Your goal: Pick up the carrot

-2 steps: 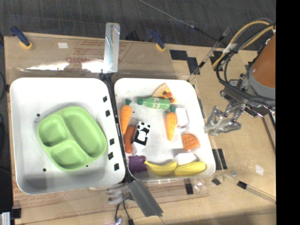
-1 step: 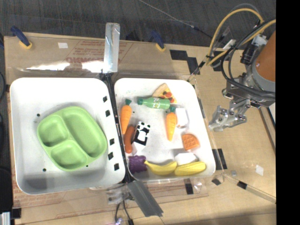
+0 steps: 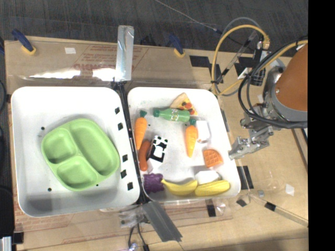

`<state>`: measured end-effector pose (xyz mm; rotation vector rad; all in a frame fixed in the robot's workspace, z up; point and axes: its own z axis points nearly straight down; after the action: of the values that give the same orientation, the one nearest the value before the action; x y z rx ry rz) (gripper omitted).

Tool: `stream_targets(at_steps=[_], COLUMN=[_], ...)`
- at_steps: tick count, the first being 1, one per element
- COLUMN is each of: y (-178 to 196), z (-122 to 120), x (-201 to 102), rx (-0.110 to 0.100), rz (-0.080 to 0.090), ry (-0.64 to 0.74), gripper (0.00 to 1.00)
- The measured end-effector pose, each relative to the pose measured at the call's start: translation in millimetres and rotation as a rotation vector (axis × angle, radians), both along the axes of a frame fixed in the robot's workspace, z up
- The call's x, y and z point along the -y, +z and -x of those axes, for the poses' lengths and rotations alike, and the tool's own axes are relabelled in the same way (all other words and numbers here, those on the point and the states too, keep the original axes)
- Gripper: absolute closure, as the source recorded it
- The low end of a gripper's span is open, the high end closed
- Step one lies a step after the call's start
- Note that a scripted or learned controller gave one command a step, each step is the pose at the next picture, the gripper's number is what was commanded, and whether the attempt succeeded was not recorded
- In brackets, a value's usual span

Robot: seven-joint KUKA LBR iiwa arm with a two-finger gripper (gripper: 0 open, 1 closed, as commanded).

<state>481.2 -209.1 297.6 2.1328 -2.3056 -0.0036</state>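
Two carrots (image 3: 140, 130) (image 3: 191, 139), one green bottle (image 3: 171, 114) and one banana (image 3: 179, 186) are lying in the right bin (image 3: 222, 119); one green plate (image 3: 79, 153) is sitting at nine o'clock

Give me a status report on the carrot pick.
Pincer outside right bin, holding nothing. Two orange tapered carrots lying inside. Green bottle beside them.
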Motion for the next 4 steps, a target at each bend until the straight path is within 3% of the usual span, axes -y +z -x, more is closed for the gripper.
stream_targets(at_steps=[1,2,3,4], y=[10.3,20.0,30.7,6.5], z=[-1.7,3.1,-24.2,3.8], x=[-2.0,0.6,-11.8,-10.9], rx=[0.001,0.005,0.005,0.0], rz=[0.0,0.0,0.001,-0.002], ry=[0.006,0.364,0.666,0.857], gripper=[1.0,1.0,1.0,1.0])
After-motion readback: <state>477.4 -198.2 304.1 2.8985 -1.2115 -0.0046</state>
